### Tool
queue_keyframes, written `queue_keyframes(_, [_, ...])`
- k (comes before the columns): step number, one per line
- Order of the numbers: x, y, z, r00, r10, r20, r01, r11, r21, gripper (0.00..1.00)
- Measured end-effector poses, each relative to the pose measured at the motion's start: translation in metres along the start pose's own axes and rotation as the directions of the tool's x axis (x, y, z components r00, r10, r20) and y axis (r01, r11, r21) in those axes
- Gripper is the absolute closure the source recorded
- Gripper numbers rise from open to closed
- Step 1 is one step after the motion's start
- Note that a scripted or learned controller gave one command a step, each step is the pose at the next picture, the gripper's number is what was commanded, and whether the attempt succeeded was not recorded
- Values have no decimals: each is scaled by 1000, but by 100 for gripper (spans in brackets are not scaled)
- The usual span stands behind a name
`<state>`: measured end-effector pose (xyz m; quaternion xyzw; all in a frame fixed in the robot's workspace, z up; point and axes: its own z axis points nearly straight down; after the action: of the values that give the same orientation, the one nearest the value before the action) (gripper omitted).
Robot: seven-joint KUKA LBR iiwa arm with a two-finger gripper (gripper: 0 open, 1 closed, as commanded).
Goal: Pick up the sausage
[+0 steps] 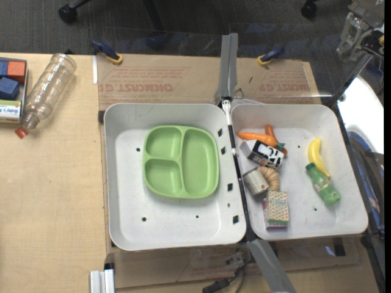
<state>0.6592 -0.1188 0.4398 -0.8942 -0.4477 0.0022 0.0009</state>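
The sausage (271, 177), a short tan piece with a ridged, curved body, is seen lying near the middle of the right bin (342, 133), close to that bin's left wall. It is pressed between a small grey block (255, 182) on its left and a black-and-white toy car (266, 154) just above it. A pastel-patterned carton (277, 209) is laid flat just below. Two smooth orange carrots (259, 135) are crossed at the top of the cluster. A yellow banana (314, 154) and a green plastic bottle (323, 185) are set end to end further right, apart from the sausage. In the left bin (122, 224) a glossy green three-part plate (181, 162) is held. A clear ribbed bottle (47, 88) is left on the wooden surface (49, 194). The metal claw (361, 24) is pictured well above the right bin's far corner; whether it is spread or closed cannot be told.
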Motion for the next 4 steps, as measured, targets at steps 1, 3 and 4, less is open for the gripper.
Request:
queue_keyframes(1, [-28, 21, 0, 994, 114, -1, -114, 994, -1, 100])
queue_keyframes(3, [-59, 33, 0, 937, 350, -1, -350, 937, 0, 100])
queue_keyframes(4, [-46, 25, 0, 909, 418, 0, -418, 909, 1, 100])
